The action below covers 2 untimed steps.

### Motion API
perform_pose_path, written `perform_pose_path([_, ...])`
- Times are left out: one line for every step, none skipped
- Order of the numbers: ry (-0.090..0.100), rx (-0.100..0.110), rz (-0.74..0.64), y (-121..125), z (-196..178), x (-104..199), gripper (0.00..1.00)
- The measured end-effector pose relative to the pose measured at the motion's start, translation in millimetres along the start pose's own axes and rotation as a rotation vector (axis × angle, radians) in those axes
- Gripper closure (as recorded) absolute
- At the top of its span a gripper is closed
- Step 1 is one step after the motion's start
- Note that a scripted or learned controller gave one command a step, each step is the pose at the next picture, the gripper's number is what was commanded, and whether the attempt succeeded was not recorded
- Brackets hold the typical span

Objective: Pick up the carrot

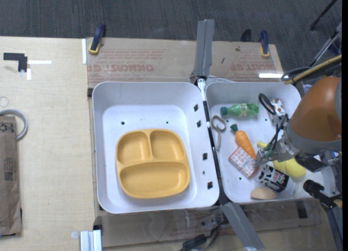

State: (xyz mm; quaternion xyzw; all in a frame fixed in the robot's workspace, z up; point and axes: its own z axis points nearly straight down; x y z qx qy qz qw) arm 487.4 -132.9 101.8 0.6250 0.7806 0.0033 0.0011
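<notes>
From above, the carrot (pixel 244 142) lies in the right bin (pixel 217 135) — long axis slanting from upper left to lower right, leafy end up-left — just left of the gripper (pixel 266 154), whose grip state I cannot tell.

Bins (pixel 103 135): white plastic, smooth, slight sheen. Divided plate (pixel 153 163): yellow plastic, matt. Carrot (pixel 244 141): orange, smooth, plastic-looking, with green top. Bottle (pixel 240 110): glossy green plastic. Scissors (pixel 217 130): bright metal blades. Bench top (pixel 43 135): pale wood-grain laminate, matt. Backing sheet (pixel 163 62): brown printed cardboard. Arm band (pixel 323 111): glossy orange.
</notes>
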Motion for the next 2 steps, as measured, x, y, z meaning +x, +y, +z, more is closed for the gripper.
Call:
perform_pose_path([-0.009, -0.008, 0.018, -3.3, 6.2, 3.9, 1.0])
perform_pose_path([-0.004, 0.012, 0.137, 17.1, -145.2, -7.9, 1.0])
